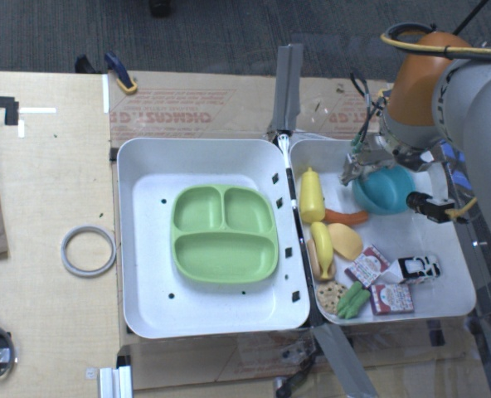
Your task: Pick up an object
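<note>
1. Overall, the grey arm (469,98) with its orange band reached in from the right and hung over the far part of the right bin (444,305).
2. Left bin (138,247) held a green divided plate (225,235), lying flat near its middle.
3. Right bin carried the loose items. A teal rounded object (385,191) sat in the far half, directly under the wrist.
4. Gripper (355,171) was low at the teal object's left edge, apparently touching it. Whether its fingers were apart or together could not be told; nothing was clearly seen between them.
5. A yellow bottle-shaped toy (311,197) lay along the left wall, with a yellow banana-like piece (321,251) just nearer the camera.
6. An orange carrot-like piece (347,217) lay between the yellow toy and the teal object.
7. Small packets (367,268) and (391,299), a green piece (353,298) and a black-and-white toy car (418,267) sat in the near half.
8. A grey ring (89,249) lay on the bench, left of both bins.
</note>
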Controlling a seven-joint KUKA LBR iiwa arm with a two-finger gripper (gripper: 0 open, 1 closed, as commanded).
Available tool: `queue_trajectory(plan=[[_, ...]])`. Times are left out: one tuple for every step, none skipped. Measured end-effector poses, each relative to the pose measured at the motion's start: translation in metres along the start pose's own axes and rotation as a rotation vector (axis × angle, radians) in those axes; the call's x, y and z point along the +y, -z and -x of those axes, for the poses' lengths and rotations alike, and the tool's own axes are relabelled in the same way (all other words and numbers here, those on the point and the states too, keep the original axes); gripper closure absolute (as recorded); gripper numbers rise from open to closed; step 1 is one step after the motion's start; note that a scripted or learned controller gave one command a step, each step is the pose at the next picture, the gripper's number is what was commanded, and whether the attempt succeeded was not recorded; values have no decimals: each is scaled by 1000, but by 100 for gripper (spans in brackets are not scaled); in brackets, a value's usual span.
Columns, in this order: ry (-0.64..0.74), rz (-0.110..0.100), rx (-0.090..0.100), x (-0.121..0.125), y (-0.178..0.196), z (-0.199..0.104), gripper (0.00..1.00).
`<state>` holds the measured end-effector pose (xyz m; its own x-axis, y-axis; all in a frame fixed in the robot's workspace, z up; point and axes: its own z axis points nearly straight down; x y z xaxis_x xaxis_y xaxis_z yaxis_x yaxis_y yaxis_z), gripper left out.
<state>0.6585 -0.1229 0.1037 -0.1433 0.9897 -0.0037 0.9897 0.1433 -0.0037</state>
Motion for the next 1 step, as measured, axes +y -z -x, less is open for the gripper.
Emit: queue_trajectory(plan=[[-175, 4, 2, 5, 115, -31, 100]])
